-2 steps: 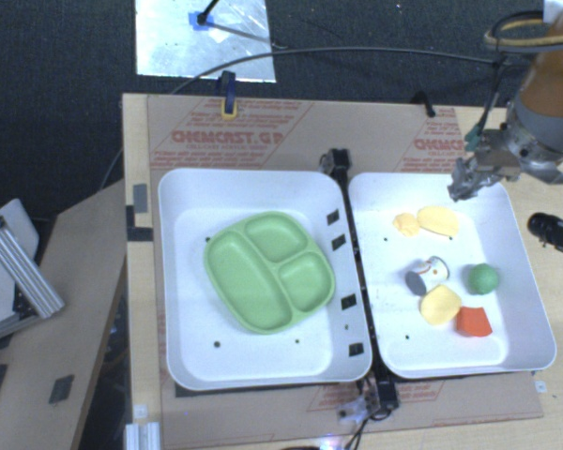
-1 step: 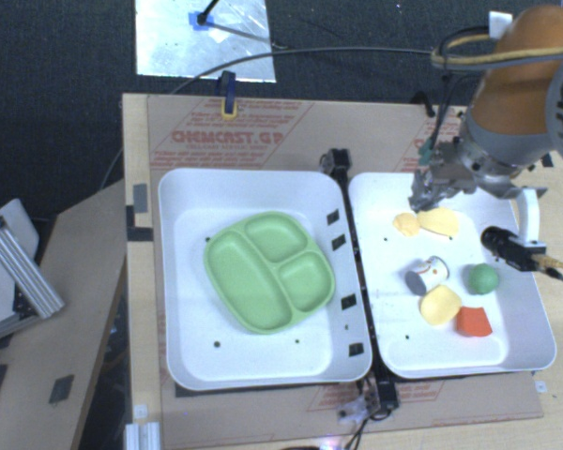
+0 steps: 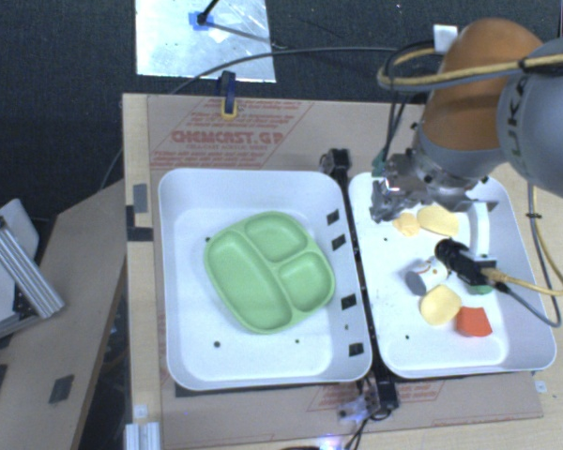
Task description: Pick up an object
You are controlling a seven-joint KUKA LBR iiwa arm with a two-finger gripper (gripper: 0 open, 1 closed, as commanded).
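Objects fill right bin; left holds green tray, apparently alone.

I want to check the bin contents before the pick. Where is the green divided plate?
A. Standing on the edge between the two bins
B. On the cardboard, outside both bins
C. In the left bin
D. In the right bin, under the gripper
C: the green divided plate lies flat inside the left bin, alone there, apart from the small items in the right bin.
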